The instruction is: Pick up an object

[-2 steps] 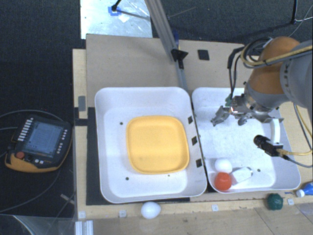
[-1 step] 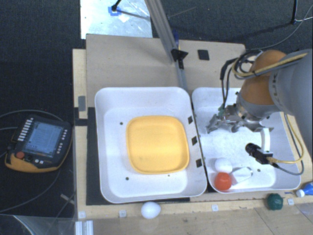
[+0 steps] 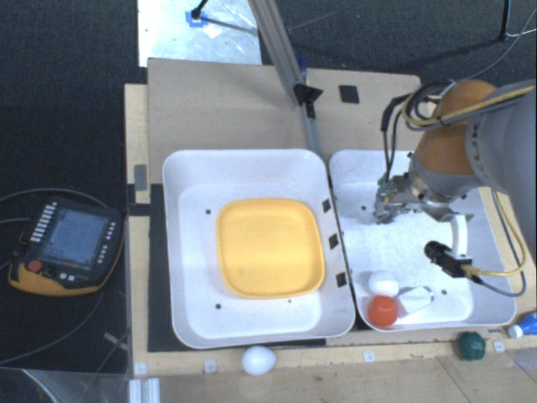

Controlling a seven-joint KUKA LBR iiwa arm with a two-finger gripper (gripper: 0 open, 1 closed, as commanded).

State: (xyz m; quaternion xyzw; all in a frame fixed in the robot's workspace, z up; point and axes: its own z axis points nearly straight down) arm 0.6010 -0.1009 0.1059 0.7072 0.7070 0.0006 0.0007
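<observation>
A yellow square plate (image 3: pixel 271 246) lies in the left bin (image 3: pixel 189 225). In the right bin (image 3: pixel 361 250), near its front left corner, a red ball (image 3: pixel 383 311) touches a white egg-shaped object (image 3: pixel 383 284), with a white spoon-like piece (image 3: pixel 415 296) beside them. My gripper (image 3: pixel 384 211) hangs over the upper left part of the right bin, well behind those objects, pointing down. Nothing shows between its fingers.
A white egg (image 3: pixel 258 360) and a dark green ball (image 3: pixel 471 345) lie on the bench outside the bins, along the front edge. A teach pendant (image 3: pixel 67 243) rests on the floor at left. A metal pole (image 3: pixel 281 40) slants across the back.
</observation>
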